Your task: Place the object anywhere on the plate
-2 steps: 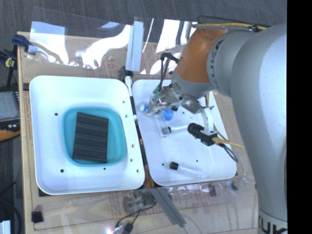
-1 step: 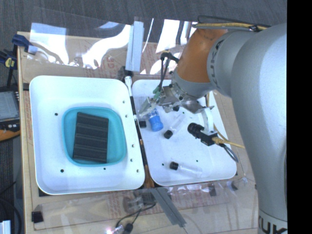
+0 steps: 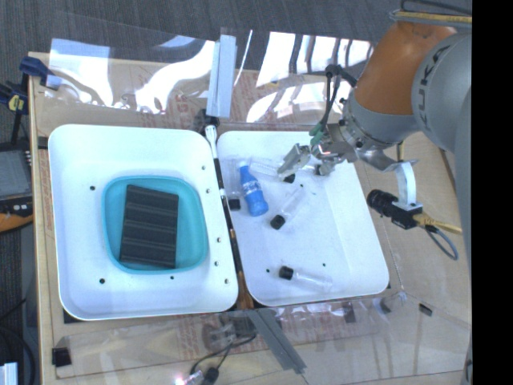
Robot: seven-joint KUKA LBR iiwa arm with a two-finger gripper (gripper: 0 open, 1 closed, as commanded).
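Camera view: the gripper point(image 3: 309, 160) hangs over the right bin's point(image 3: 353, 247) far part, fingers spread and holding nothing, with a blue bottle point(image 3: 252, 191) to its left and clear black-capped vials point(image 3: 290, 209) just below it. Well to its left, in the left bin point(image 3: 72, 215), a dark ribbed block point(image 3: 150, 225) lies flat on the teal plate point(image 3: 112, 203). No legible writing.

Bins point(image 3: 80, 147) glossy white plastic; plate point(image 3: 112, 195) smooth teal plastic; block point(image 3: 149, 225) matt dark, ribbed.
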